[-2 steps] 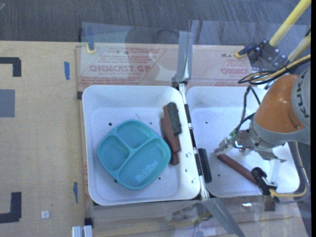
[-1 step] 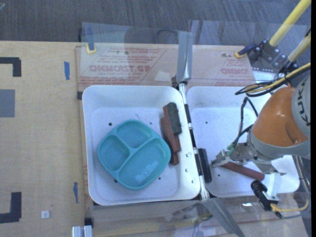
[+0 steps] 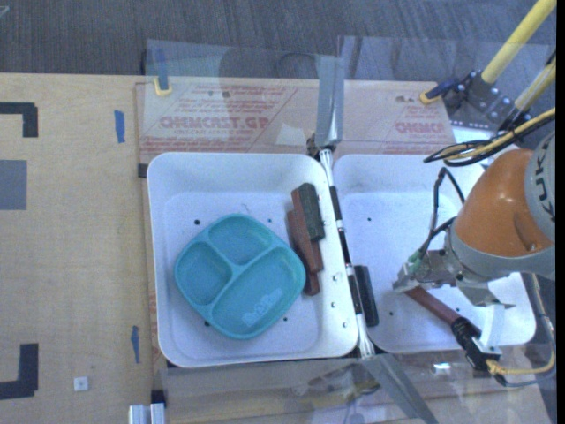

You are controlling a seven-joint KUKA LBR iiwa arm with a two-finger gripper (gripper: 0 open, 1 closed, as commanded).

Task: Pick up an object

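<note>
Bench [image 3: 71, 237]: pale wood, with black and blue tape marks along its left part; it carries both bins.

Left bin [image 3: 168, 170]: white and shallow with rounded corners. It holds three of the items listed below.

Right bin [image 3: 388, 184]: white and shallow, set just beside the left one, their rims meeting along the middle.

Arm [image 3: 499, 210]: mine, grey with an orange band, reaching in from the right over the right bin, with cables looping above it.

Plate [image 3: 238, 276]: teal, divided into three compartments, lying flat in the lower middle of the left bin.

Brown bar [image 3: 305, 250]: long and narrow, lying near the right wall of the left bin, its lower end touching or just beside the plate's edge.

Dark block [image 3: 309, 210]: greyish green, oblong, lying against the upper part of the brown bar.

Black strip [image 3: 364, 297]: short, lying on the rims where the two bins meet, toward the near side.

Reddish stick [image 3: 435, 305]: the pickable item nearest me, lying at a slant on the floor of the right bin, partly hidden under my wrist.

Gripper [image 3: 419, 272]: low over the right bin, just above the upper end of the reddish stick. Whether it is apart or together I cannot tell, nor whether it touches the stick.
</note>
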